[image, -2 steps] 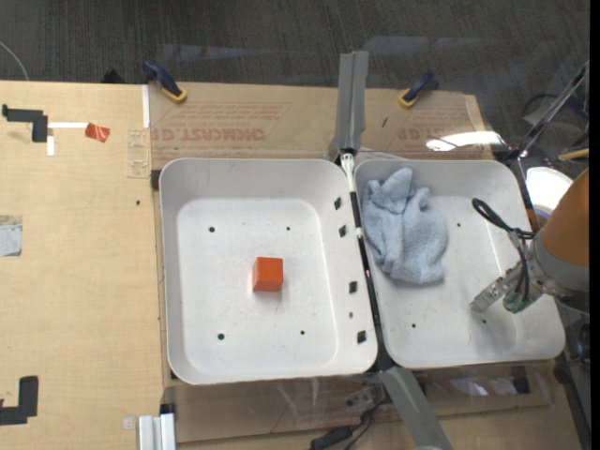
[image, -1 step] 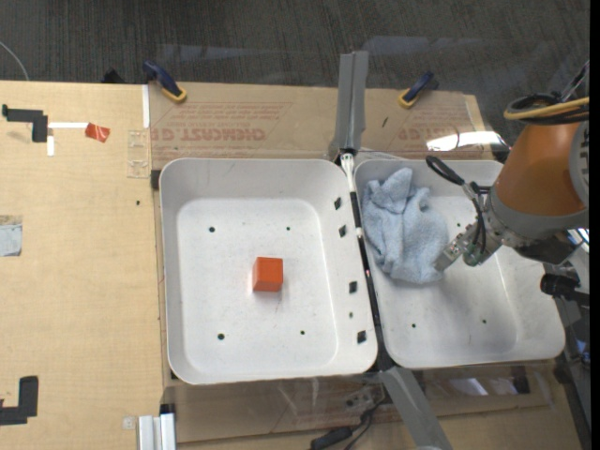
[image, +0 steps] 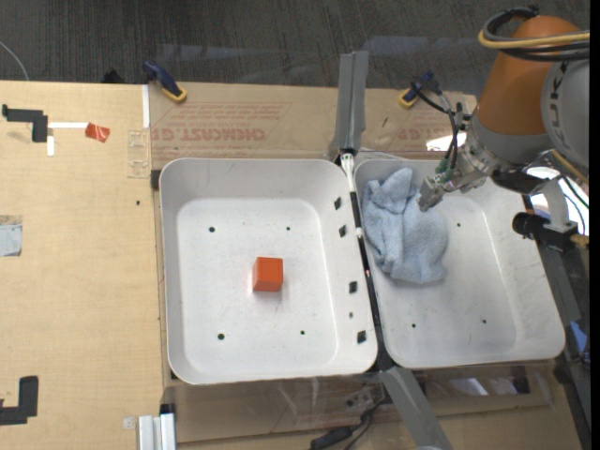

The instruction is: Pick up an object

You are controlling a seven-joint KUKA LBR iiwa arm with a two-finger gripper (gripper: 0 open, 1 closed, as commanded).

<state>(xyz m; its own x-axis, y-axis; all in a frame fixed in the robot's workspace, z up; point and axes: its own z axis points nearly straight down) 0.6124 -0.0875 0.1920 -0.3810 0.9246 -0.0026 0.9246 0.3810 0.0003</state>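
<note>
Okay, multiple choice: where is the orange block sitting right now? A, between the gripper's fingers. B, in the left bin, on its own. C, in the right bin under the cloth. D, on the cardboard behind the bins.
B: the orange block lies alone on the floor of the left bin, while the blue cloth is in the right bin beside the gripper.

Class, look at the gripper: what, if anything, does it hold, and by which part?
It cannot be told. The gripper sits at the upper right edge of the light blue cloth in the right bin, but no grasp is visible.
</note>
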